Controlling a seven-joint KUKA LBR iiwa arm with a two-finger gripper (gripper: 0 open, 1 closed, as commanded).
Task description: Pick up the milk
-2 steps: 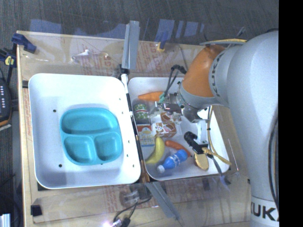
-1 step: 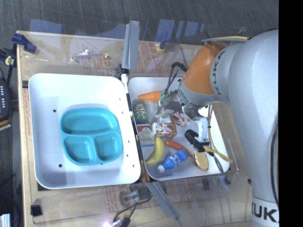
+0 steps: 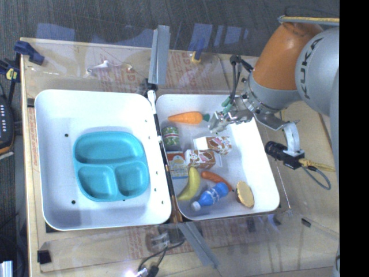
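The milk (image 3: 213,144) is a small white carton with red-brown print, lying on its side in the middle of the right bin (image 3: 262,172). My gripper (image 3: 221,122) hangs over the bin's upper part, just above the carton's far end and to the right of an orange carrot (image 3: 185,118). From this slant I cannot see whether it touches the carton. Nothing shows as held in it.
Around the milk lie a second brown-and-white carton (image 3: 201,158), a green can (image 3: 170,137), a banana (image 3: 192,184), a blue bottle (image 3: 210,198), a small carrot (image 3: 215,178) and a tan biscuit (image 3: 245,194). The left bin (image 3: 52,111) holds a teal divided tray (image 3: 111,165).
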